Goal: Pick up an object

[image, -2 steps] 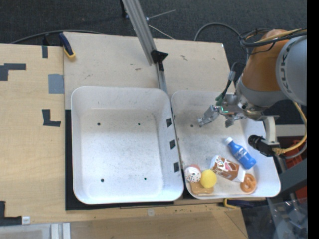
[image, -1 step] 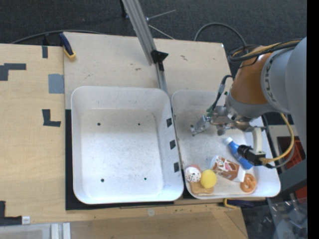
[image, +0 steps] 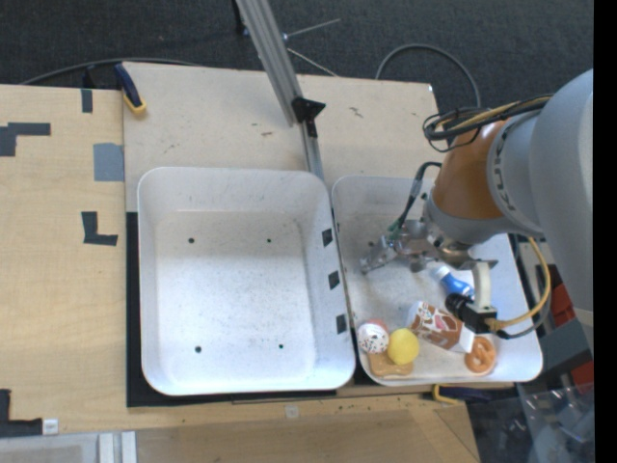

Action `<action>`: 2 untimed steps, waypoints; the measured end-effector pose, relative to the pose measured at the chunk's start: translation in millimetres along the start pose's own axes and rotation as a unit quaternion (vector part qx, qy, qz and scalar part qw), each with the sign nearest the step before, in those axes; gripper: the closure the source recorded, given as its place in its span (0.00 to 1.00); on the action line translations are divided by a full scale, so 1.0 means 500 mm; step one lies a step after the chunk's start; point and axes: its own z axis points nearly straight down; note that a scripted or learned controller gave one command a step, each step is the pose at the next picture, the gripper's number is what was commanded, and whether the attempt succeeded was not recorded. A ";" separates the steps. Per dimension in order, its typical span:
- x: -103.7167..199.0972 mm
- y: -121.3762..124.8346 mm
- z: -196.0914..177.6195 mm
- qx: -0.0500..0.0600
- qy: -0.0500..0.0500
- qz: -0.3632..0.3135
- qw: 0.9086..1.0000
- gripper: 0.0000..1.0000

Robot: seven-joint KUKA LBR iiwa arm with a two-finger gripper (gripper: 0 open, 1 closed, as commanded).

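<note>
Objects cluster near-side in the right white bin (image: 381, 201): yellow ball (image: 404, 346), speckled egg (image: 373, 337). Our gripper (image: 386, 254) hovers farther back, its spread unclear; we should descend centred on one.

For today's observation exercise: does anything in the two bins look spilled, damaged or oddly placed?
Nothing looks spilled or broken. The one oddity: the objects all crowd the near end of the right bin, among them a yellow ball and a white ball, while the gripper hangs farther back.

Even, bright light from above washes out my 2 white bins (image: 241, 186); shadows stay faint. The picture is soft and grainy, and my near arm (image: 569, 162) blurs.
</note>
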 end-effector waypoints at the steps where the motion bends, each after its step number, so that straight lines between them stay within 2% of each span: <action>1: 0.001 0.000 -0.023 0.000 0.001 0.000 1.000 1.00; 2: 0.008 0.012 -0.146 -0.003 0.000 0.000 1.000 1.00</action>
